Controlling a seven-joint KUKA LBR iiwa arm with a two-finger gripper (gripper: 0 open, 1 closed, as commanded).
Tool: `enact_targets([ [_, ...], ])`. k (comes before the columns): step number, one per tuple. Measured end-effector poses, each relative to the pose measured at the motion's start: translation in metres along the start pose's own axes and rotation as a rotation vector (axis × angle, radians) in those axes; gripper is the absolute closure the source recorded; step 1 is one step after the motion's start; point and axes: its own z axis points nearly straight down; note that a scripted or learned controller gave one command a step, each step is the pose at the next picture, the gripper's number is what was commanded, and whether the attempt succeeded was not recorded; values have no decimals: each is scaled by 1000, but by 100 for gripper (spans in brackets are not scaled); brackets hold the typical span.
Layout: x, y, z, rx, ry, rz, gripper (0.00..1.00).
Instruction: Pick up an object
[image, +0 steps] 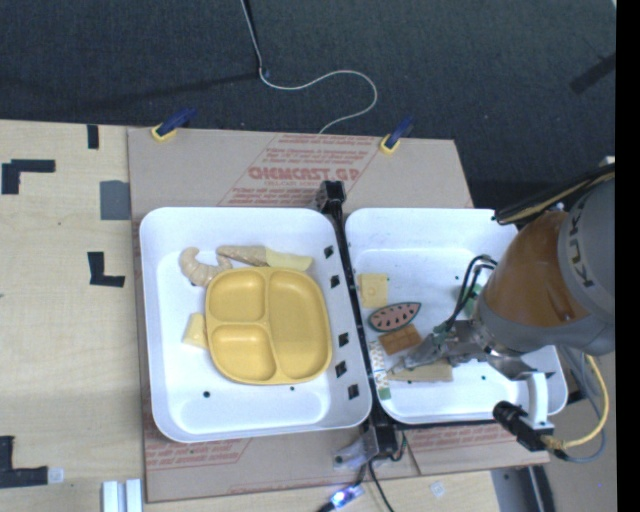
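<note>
Tan or brown, which piece are you going for?

Tan, I think. The tan piece (432, 374) lies flat in the right bin (440, 214), close to the near wall. My gripper (425, 355) is low over it, just above that spot.

Is the gripper open or closed?

I cannot tell. The grey parts blur together there, so I don't say it holds anything.

What is next to the tan piece?

A brown piece (399, 340) sits just beside it, toward the left bin. A reddish slice (394, 317) lies a bit past that one. They are all bunched up, so I could bump one and push the tan piece away.

So how do you do it well?

I go slow and come straight down on the middle of the tan piece. It looks thin and flat, so I need to reach right to the bin floor. I keep away from the near wall. Then I squeeze, lift a little, and look to see if it comes up.
</note>
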Motion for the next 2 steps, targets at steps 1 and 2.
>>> enact_targets([
  [1, 0, -2, -62, 7, 2, -3, 100],
  [2, 6, -9, -119, 8, 2, -3, 100],
])
